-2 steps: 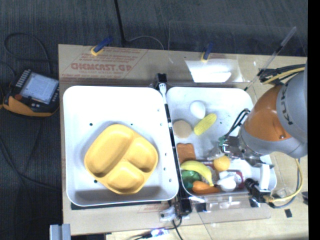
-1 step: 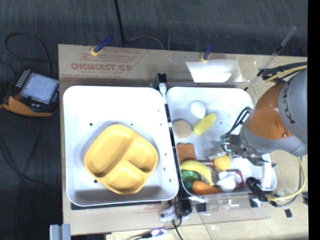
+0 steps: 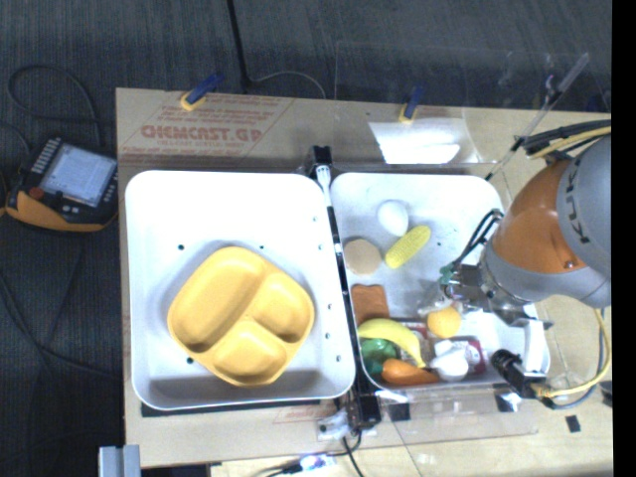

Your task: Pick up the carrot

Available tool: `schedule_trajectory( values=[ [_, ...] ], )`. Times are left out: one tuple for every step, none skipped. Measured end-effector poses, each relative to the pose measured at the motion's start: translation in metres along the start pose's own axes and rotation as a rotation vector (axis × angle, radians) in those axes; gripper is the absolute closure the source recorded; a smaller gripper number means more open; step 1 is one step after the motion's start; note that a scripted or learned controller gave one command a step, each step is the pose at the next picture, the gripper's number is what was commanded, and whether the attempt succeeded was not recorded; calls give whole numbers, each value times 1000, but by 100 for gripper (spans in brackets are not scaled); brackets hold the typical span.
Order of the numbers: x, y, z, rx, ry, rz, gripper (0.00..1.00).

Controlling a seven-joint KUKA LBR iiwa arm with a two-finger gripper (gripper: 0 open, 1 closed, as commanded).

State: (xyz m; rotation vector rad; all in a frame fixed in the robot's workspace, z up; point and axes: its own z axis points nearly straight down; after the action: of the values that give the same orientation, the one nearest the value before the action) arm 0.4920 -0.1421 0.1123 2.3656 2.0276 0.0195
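Two white bins sat side by side on the bench, and nearest the camera, at the bottom edge of the right bin (image 3: 467,182), lay the carrot (image 3: 405,372), orange and stretched out sideways along the front wall. Just left of it was a green vegetable (image 3: 375,351), touching its end, with a banana (image 3: 391,334) curving above both. On the carrot's right a small white object (image 3: 450,363) rested against it, beside a dark red item (image 3: 475,351) (too blurred to name). The gripper (image 3: 460,288) hung a little farther back over the same bin, above a round yellow-orange fruit (image 3: 443,320); whether its fingers were apart or together could not be told, since the wrist and cabling hid them, and nothing showed between them. It was near the carrot but not touching it. A brown block (image 3: 369,299) lay left of the fruit. Farther back sat a tan round piece (image 3: 363,256), an ear of corn (image 3: 407,246) lying at a slant, and a white egg (image 3: 394,215) beyond them. The left bin (image 3: 159,192) held a yellow divided dish (image 3: 241,313) tilted toward its front corner.
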Motion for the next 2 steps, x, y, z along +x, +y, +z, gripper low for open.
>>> schedule_trajectory(
  values=[
    [0, 0, -9, 2, 0, 0, 100],
    [0, 1, -19, 2, 0, 0, 100]
  ],
)
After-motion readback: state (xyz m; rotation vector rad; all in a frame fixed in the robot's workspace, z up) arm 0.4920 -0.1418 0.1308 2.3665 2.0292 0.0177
